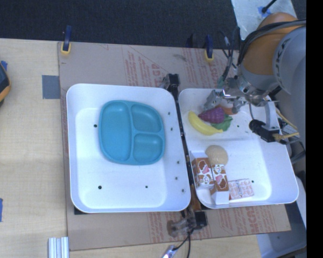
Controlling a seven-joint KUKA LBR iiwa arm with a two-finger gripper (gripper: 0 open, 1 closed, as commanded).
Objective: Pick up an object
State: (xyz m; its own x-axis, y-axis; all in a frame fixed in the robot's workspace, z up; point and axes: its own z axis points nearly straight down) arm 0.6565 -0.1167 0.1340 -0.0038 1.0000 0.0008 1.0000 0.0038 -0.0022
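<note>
A purple bunch of grapes [212,114] lies at the far end of the right bin [274,168], a small knobbly cluster with a green piece [224,123] showing at its nearer right edge. A yellow banana [200,124] curves along its left side, touching it. The gripper [222,97] sits just above the grapes at the bin's far rim, its metal parts close over the fruit; whether the fingers are spread or pinching cannot be told, since they blur into the grapes and the wrist hardware. Something orange shows just to the right of the grapes, under the wrist, too hidden to name.

Nearer in the same bin lies a round tan item [217,155], like a bun or a potato. Below it stand two brown-and-white cartons [210,176] side by side, and a pink-and-white packet [241,189] lies flat to their right.

The left bin [86,187] holds a teal divided plate [132,132] with three compartments, lying in its far half. Both bins rest on a brown cardboard sheet [124,69] clamped to the wooden desk [21,160]. The grey arm [282,52] with its orange band reaches in from the right.
</note>
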